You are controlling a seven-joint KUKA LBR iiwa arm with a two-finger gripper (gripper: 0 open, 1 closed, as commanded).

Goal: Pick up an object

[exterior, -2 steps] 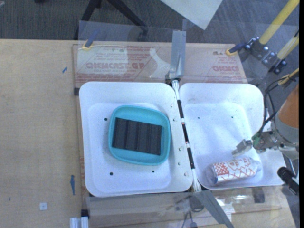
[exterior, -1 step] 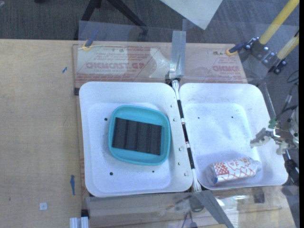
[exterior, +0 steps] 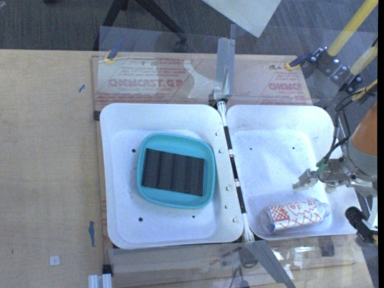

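A red-and-white patterned bottle (exterior: 296,215) lies on its side near the front edge of the right bin (exterior: 270,131). A teal tray with a dark ridged insert (exterior: 176,170) rests in the middle of the left bin (exterior: 120,131). My gripper (exterior: 307,180) reaches in from the right edge and hangs over the right bin's right half, a little behind and above the bottle, apart from it. The arm's orange band (exterior: 367,134) shows at the far right.
A raised divider (exterior: 231,167) runs between the two bins. A metal post (exterior: 225,68) and a clear plastic sheet stand behind them. Cables and yellow poles (exterior: 354,26) crowd the upper right. Bare wooden bench (exterior: 48,161) spreads to the left.
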